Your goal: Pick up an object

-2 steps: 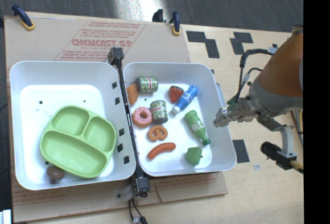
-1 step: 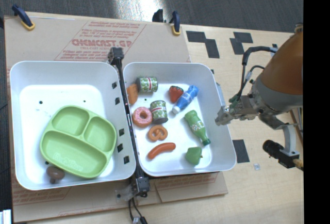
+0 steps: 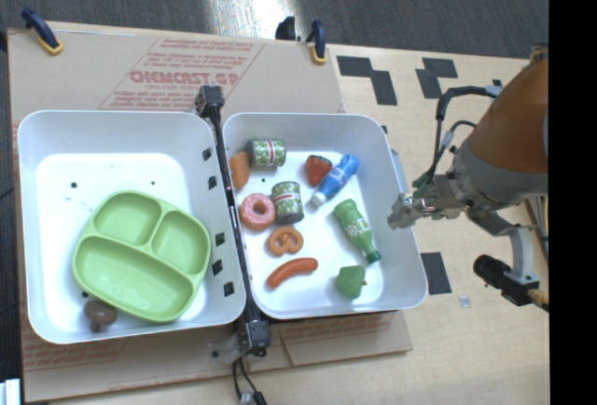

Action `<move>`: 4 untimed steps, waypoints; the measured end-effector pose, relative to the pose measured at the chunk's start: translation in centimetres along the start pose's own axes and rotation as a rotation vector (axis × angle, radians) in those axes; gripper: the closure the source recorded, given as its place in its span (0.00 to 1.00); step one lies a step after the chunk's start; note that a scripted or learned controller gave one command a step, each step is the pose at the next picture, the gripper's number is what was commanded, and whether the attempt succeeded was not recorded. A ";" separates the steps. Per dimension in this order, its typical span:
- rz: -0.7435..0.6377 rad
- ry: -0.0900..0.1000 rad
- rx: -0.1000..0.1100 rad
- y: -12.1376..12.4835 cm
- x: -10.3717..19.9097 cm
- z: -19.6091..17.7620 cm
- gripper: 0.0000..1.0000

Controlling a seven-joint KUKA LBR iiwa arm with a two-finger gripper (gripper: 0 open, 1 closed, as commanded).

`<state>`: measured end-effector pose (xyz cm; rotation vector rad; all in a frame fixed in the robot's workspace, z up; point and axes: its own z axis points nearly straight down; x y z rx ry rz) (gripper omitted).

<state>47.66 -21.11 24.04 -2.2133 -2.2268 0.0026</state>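
**Arm waiting outside the right bin, nothing picked yet**

Camera view is showing the light wooden worktop carrying two shallow white plastic bins side by side. The grey arm with its orange band is reaching in from the right, and its gripper is hanging just outside the right bin's right wall; whether the jaws are spread or pressed together I cannot tell, and nothing is showing between them.

The left bin is holding a pale green three-part plastic tray and a small brown lump at its near corner. The right bin is crowding the candidates: a green toy bottle lying nearest the gripper, a blue-and-white bottle, a red-orange sausage, a pink doughnut, a pretzel, two small green-labelled cans, a strawberry and a green wedge.

The green bottle is probably the easiest target: closing across its narrow width should be working best. The wall is standing close beside it, so the jaws are needing to clear the rim first; open floor is lying between bottle and pretzel.
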 end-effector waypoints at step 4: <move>0.000 0.000 0.000 0.0 0.0 -0.1 1.00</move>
